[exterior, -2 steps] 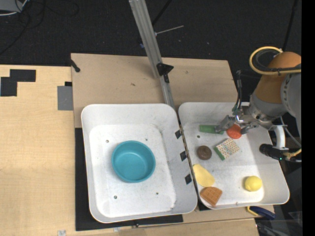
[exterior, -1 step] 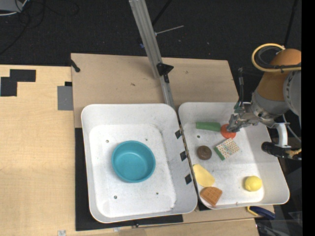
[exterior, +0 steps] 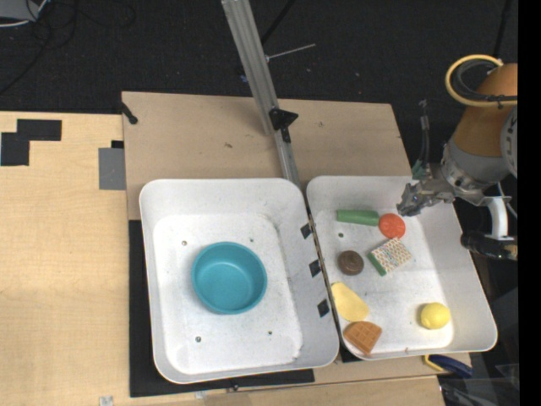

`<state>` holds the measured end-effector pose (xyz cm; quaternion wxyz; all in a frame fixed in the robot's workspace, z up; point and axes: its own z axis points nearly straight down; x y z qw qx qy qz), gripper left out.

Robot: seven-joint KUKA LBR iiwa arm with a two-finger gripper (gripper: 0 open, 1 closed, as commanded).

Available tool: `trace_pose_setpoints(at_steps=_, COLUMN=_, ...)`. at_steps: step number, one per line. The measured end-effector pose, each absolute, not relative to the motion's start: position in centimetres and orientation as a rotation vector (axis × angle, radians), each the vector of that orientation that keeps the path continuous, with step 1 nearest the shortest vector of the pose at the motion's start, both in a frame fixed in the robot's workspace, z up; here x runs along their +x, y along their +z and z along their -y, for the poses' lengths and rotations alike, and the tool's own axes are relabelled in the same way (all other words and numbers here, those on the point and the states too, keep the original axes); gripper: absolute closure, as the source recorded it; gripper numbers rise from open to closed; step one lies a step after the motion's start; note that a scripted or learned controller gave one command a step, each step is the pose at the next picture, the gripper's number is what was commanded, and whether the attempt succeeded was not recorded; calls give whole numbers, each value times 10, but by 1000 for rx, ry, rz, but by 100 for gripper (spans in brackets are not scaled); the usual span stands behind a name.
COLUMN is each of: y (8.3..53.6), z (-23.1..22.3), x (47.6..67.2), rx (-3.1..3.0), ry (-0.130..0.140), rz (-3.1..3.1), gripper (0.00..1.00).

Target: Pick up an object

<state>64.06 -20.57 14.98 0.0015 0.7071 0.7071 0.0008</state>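
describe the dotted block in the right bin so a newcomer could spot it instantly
Start at the right-hand shallow white bin. Near its middle lies a small flat rectangular block with a white dotted top and green edge, just below the round orange-red ball. It is the bin's one patterned item; its neighbours are plain-coloured.

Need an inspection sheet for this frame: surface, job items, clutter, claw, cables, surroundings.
Surface: wooden bench bearing left bin and right bin.
Job's things: in the right bin, green stick, red ball, brown disc, patterned block, yellow wedge, waffle, yellow ball.
Clutter: teal bowl in the left bin.
Grippers: claw above the right bin's far edge, beside the red ball.
Cables: black wires at top left.
Surroundings: metal rail, dark floor.
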Motion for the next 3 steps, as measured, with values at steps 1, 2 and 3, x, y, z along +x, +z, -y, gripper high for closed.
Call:
trace_pose_setpoints(at_steps=1, y=192, z=205, x=641, rx=2220, ry=2, rz=-2219, gripper=100)
trace_pose_setpoints(at_steps=2, y=201, z=205, x=641, rx=2221, ry=0, rz=-2221, gripper=100)
trace_pose_setpoints(at_steps=3, y=216, z=150, x=641, rx=2217, ry=1, rz=-2225, gripper=100)
